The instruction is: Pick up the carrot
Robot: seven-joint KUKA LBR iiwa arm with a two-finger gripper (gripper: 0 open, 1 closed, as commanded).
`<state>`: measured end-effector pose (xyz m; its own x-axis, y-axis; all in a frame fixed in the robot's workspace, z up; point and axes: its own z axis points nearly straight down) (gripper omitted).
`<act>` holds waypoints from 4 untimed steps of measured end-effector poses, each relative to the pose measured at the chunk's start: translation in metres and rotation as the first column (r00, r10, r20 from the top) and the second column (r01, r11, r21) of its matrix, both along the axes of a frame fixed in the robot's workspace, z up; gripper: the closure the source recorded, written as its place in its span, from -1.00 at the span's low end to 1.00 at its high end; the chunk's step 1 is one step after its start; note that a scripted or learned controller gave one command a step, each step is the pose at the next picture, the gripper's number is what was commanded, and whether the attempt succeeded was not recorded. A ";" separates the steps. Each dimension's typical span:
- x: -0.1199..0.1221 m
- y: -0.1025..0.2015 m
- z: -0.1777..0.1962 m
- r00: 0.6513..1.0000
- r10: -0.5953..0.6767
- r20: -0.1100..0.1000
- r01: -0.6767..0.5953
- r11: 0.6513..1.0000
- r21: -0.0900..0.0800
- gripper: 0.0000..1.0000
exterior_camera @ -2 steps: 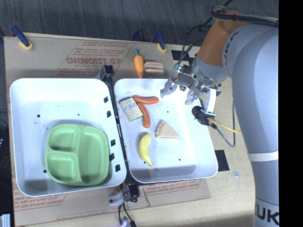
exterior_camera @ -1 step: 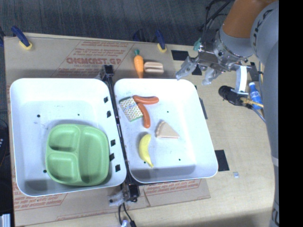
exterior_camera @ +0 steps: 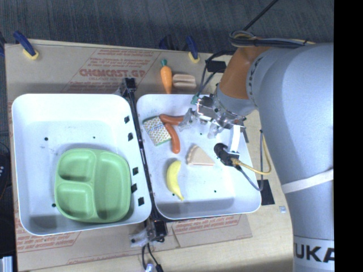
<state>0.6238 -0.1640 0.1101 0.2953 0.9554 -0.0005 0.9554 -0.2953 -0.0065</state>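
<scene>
Reaching in from the right, the grey arm (exterior_camera: 295, 112) is seen over the right bin (exterior_camera: 244, 200), with its orange band above the wrist. The gripper (exterior_camera: 199, 115) is positioned low near the bin's upper edge, just beside the end of a sausage (exterior_camera: 172, 130). Whether it is spread or pressed together cannot be told, and nothing is seen held in it.

The left bin (exterior_camera: 28, 152) is occupied by a green divided plate (exterior_camera: 93, 185). In the right bin a banana (exterior_camera: 174, 179), a sandwich wedge (exterior_camera: 199, 156) and a small patterned sponge-like block (exterior_camera: 156, 130) are noted alongside the sausages.

The carrot (exterior_camera: 165, 77) is found outside both bins, lying on the cardboard sheet (exterior_camera: 74, 75) just above the right bin's top rim, beside a small bread-like piece (exterior_camera: 184, 82). It is apart from the gripper.

The task is judged not yet begun in effect: the carrot is not grasped or lifted. An approach over the rim, a grasp and a lift remain.

Red printing reading roughly "CHEMCAST GP" is legible on the cardboard, and "KUK" is visible on the arm's base at lower right.
</scene>
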 end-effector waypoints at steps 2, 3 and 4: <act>-0.006 -0.037 0.276 0.978 -0.209 0.004 0.209 0.978 -0.002 -1.00; -0.028 -0.004 0.173 0.979 -0.203 0.001 0.203 0.979 -0.001 -1.00; 0.002 -0.008 0.243 0.927 -0.374 0.003 0.374 0.927 -0.002 -1.00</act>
